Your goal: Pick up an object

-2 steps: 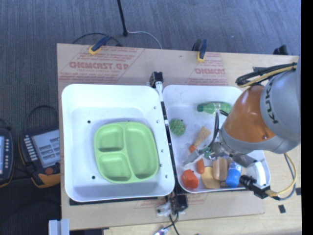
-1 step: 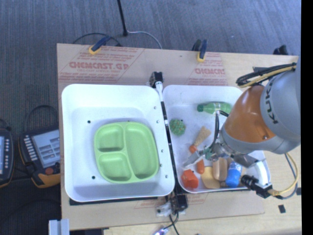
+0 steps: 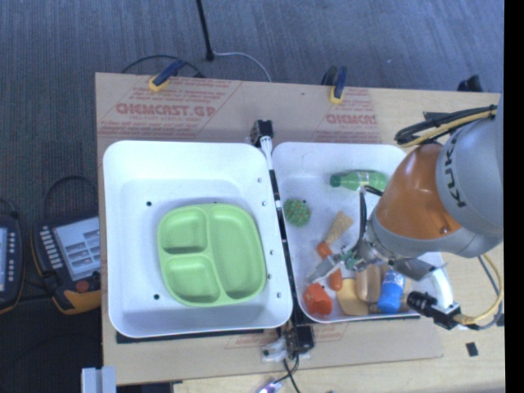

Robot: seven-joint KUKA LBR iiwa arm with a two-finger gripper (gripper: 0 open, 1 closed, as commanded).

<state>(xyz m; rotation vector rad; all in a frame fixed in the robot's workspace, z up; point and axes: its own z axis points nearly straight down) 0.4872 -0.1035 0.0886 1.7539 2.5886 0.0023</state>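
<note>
The right bin [image 3: 311,166] holds several small objects. A green bottle [image 3: 359,179] lies at its back, and a green bumpy ball [image 3: 296,212] sits near its left wall. A tan stick with an orange end [image 3: 335,232] lies in the middle. Along the front wall sit a red piece [image 3: 318,299], a yellow wedge [image 3: 353,298], a tan block [image 3: 372,282] and a blue piece [image 3: 391,293]. My gripper [image 3: 353,257] is low in the bin, just right of the tan stick and above the front cluster. The orange wrist band [image 3: 413,199] hides the bin's right part.
The left bin [image 3: 131,178] holds a green divided plate [image 3: 211,252]. A black clamp [image 3: 262,131] sits at the back between the bins. Clips [image 3: 336,84] hold the cardboard bench edge. Cables run along the right side [image 3: 442,124].
</note>
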